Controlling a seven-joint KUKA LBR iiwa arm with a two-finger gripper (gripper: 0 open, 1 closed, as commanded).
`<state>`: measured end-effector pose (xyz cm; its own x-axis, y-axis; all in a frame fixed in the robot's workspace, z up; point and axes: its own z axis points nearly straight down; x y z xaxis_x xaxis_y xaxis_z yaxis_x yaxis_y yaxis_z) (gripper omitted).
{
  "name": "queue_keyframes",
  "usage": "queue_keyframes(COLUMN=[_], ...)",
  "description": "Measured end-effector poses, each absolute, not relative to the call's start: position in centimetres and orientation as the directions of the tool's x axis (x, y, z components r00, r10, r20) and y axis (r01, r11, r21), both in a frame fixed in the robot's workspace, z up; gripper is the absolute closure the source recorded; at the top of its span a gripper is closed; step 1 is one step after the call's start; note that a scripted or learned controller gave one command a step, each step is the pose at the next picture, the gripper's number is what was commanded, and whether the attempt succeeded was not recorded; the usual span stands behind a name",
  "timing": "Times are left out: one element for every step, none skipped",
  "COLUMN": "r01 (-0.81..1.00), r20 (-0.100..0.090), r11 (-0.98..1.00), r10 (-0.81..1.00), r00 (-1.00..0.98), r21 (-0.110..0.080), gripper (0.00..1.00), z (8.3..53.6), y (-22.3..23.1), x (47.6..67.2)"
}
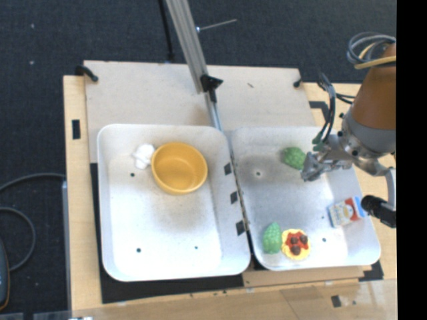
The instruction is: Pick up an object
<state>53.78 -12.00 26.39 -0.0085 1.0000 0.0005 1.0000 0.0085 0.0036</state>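
Nothing is lifted yet. Nearest the camera, well below the claw (312,169), lie a green lump (271,237) and a yellow-red toy (296,243). Just left of the claw sits the green object (292,157), ungrasped; whether the claw is open I cannot tell.

2 bins (120,259), 1 bowl (179,168), 5 small objs (292,157).

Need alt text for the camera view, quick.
The gripper hangs over the right bin beside a green lump. That bin also holds a green toy, a yellow-red toy and a small packet; the left bin holds a yellow bowl.
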Motion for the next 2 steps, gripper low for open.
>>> queue_keyframes(r01=[1.0, 1.0], r20=[0.001, 0.0], r11=[0.008, 0.006], r10=[1.0, 1.0], r00=[-0.008, -0.006], r21=[0.005, -0.001], gripper=[1.0, 1.0], z=[26.8, 25.3], y=[-6.3, -0.9], x=[54.5, 55.3])
